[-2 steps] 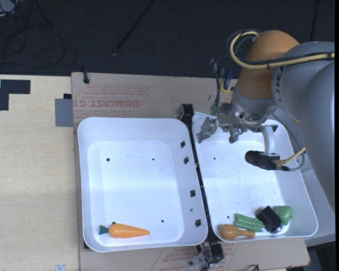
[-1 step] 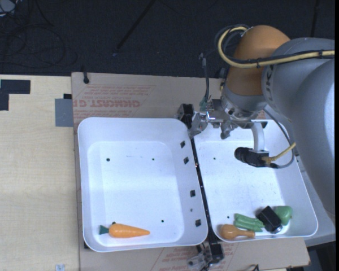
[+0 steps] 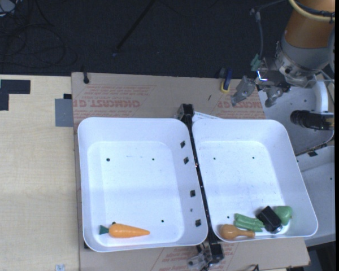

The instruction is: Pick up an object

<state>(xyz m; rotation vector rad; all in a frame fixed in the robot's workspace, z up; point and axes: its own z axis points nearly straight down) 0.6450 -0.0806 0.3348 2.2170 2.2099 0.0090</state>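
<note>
Up past the far right corner of the right bin [image 3: 305,168], the gripper [image 3: 257,94] hangs over the cardboard sheet [image 3: 158,95] with its two fingers spread apart and nothing between them. Every object lies well away from it, along the near edges of the bins. An orange carrot [image 3: 128,230] rests alone by the near left corner of the left bin [image 3: 85,168], lying along the near wall. By the near right corner of the right bin huddle a tan gourd-shaped piece [image 3: 235,232], a green pod [image 3: 248,222], a black block [image 3: 269,218] and a rounded green piece [image 3: 283,212], crowded against one another.
</note>
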